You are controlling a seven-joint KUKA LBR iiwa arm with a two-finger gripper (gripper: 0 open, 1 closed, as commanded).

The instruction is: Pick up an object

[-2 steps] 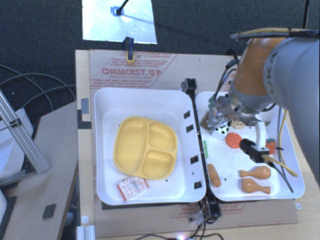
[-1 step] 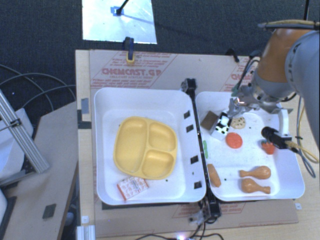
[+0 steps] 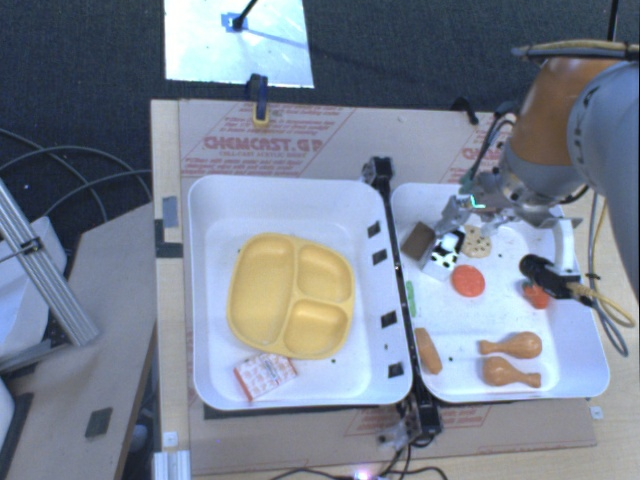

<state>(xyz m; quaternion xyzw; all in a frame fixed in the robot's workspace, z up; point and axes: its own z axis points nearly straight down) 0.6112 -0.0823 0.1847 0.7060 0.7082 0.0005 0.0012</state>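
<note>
The grey arm (image 3: 570, 118) reached in from the right, and its pincer (image 3: 458, 211) hung over the upper left part of the right bin (image 3: 450, 318). Whether the pincer was spread or pressed together could not be told, and nothing showed in its grip.

Just below it lay a brown block (image 3: 417, 238), a black-and-white cube (image 3: 443, 259) touching that block, and a speckled cookie (image 3: 477, 243) just beside the cube. A red disc (image 3: 467, 282) sat a little lower, and a small orange piece (image 3: 538, 297) lay toward the right wall. Near the front were two tan drumsticks (image 3: 510, 346), one above the other, and an orange sausage (image 3: 428, 350) by the left wall.

The left bin (image 3: 300, 203) held a yellow divided plate (image 3: 292, 295) and a small red-and-white packet (image 3: 264, 375) at the plate's front edge.
</note>
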